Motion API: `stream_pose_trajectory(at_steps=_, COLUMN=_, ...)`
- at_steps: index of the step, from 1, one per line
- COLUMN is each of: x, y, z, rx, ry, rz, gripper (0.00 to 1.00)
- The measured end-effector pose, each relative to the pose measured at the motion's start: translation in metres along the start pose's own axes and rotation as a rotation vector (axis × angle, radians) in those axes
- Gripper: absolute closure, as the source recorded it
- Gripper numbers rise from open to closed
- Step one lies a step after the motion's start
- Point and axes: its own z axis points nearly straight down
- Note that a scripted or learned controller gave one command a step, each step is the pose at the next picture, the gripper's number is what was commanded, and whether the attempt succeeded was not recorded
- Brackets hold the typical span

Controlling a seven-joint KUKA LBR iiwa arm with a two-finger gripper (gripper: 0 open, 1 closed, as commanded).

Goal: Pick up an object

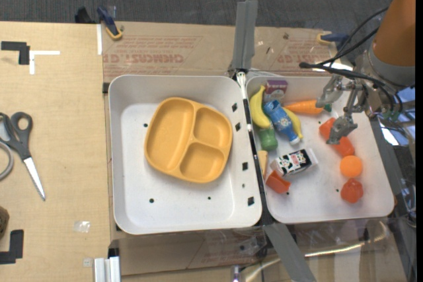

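Observation:
The right bin (380,208) holds several small items. My gripper (332,115) hangs low over its far right part, open, with nothing between its fingers. One fingertip (339,130) sits right over an orange-red piece (343,144); the other is near the tip of a carrot (302,107). Closer to me lie an orange ball (351,166) and a red fruit (351,191). Along the bin's left side are a banana (258,109), a blue bottle (281,119), a green piece (267,138), a black-and-white carton (294,162) and a red block (277,183).
The left bin (125,201) holds a yellow divided plate (188,140). A ridge (250,142) separates the two bins. Scissors (25,148) lie on the wooden bench at the far left. Cables run from the arm (396,30) at the right.

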Motion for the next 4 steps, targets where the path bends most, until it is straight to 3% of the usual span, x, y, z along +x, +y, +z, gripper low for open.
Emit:
stream_pose_trajectory(at_steps=1, x=0.001, y=0.017, z=0.116, rx=0.005, ry=-0.020, rz=-0.027, gripper=0.00)
stream_pose_trajectory(at_steps=2, x=0.000, y=0.027, z=0.126, rx=0.011, ry=-0.016, rz=0.110, gripper=0.00)
stream_pose_trajectory(at_steps=3, x=-0.060, y=0.023, z=0.127, rx=0.005, ry=0.008, rz=0.193, gripper=0.00)
stream_pose_trajectory(at_steps=4, x=-0.068, y=0.024, z=0.113, rx=0.006, ry=-0.027, rz=0.192, gripper=1.00)
